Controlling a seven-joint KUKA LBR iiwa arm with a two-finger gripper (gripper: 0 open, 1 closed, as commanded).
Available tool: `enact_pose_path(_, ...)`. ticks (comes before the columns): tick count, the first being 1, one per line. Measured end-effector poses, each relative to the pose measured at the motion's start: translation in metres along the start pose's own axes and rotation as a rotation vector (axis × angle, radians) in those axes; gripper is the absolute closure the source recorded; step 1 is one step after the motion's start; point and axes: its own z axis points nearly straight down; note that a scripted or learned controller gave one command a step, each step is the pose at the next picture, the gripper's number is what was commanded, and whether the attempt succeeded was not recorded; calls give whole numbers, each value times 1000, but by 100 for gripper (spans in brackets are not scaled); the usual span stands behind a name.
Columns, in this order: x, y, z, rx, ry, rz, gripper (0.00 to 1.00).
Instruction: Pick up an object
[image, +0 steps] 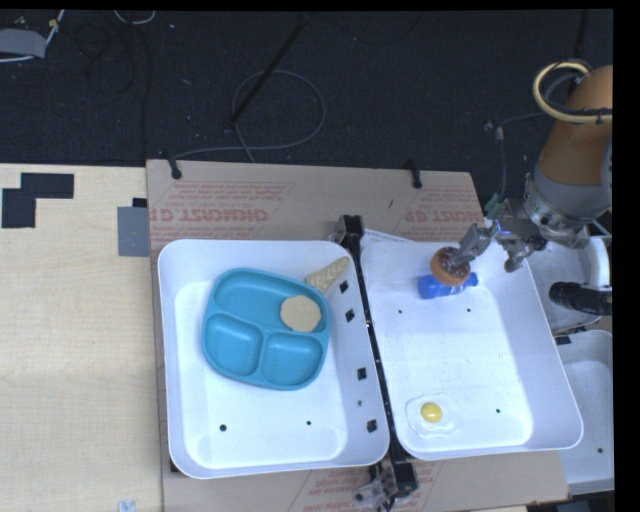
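A fried egg (432, 414), flat and glossy white with a round yellow yolk, lies nearest the camera at about six o'clock in the right bin (500, 345), a shallow smooth white plastic tray. At twelve o'clock in that bin, close to its far wall, a small round orange-brown piece (447, 265) with a dark top sits on a blue block (436, 288). The end effector (470, 247), grey metal, comes in from two o'clock with its slim fingers reaching down beside the orange-brown piece; whether they are spread or closed, and whether they grip it, cannot be told. In the left bin (190, 400), a glossy blue plate (245, 335) with three compartments lies at the centre, a flat tan disc (300, 314) resting on its three o'clock rim. A pale cone-shaped wedge (328, 275) lies at two o'clock, beside the plate. Both bins rest on brown printed cardboard (260, 205) on the table (70, 340).
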Motion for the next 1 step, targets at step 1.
enact_pose_path(1,0,2,-7,-12,-2,-1,0)
